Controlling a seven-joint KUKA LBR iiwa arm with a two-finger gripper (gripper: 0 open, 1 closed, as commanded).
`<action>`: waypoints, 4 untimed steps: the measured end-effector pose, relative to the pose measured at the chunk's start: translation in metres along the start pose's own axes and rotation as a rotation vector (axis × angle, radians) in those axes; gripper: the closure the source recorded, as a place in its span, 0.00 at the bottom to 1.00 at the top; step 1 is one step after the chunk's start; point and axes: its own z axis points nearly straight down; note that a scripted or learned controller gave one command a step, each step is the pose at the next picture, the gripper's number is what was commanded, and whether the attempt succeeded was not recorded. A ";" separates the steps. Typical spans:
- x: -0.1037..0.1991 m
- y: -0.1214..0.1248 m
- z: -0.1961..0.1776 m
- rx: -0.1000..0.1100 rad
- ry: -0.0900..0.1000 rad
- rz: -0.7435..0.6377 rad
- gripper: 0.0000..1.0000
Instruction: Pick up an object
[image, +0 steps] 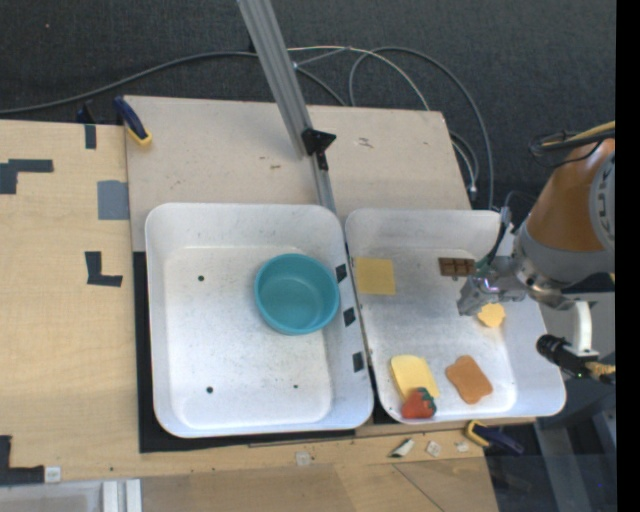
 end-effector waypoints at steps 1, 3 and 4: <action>0.002 0.011 -0.053 -0.001 0.000 -0.001 1.00; 0.046 -0.009 -0.098 0.004 0.002 -0.003 1.00; 0.102 -0.016 -0.084 0.006 0.003 -0.004 1.00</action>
